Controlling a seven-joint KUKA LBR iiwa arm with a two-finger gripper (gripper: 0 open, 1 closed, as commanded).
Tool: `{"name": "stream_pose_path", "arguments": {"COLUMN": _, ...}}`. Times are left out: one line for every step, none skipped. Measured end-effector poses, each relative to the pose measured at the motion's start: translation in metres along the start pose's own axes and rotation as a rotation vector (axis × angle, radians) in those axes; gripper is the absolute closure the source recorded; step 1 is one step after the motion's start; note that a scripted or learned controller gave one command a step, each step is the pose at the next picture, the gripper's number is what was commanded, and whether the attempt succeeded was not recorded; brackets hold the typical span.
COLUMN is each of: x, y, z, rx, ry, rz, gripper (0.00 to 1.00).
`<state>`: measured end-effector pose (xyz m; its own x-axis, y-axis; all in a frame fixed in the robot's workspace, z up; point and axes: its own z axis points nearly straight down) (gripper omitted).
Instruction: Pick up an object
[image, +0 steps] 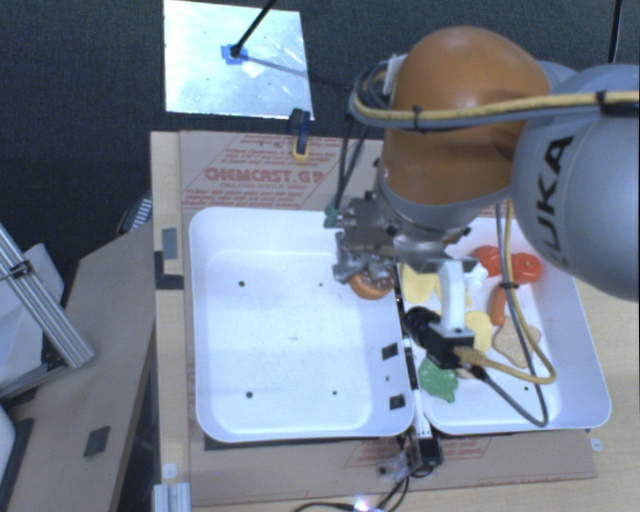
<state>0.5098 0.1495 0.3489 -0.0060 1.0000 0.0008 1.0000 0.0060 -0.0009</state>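
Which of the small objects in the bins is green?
The green object near the right bin's front-left corner, beside the divider. The other pieces there are orange, red or yellow.

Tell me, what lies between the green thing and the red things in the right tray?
In the camera view, pale yellow pieces and an orange piece lie between the green thing and the red things. A yellow cable crosses there too.
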Motion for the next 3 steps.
{"name": "stream_pose_path", "arguments": {"x": 0.014, "y": 0.032, "z": 0.084, "rx": 0.0, "ry": -0.001, "rz": 0.004, "gripper": 1.0}}
{"name": "stream_pose_path", "arguments": {"x": 0.025, "y": -0.004, "z": 0.111, "rx": 0.001, "ry": 0.0, "rz": 0.003, "gripper": 1.0}}
{"name": "stream_pose_path", "arguments": {"x": 0.089, "y": -0.023, "z": -0.007, "rx": -0.01, "ry": 0.006, "rz": -0.005, "gripper": 1.0}}
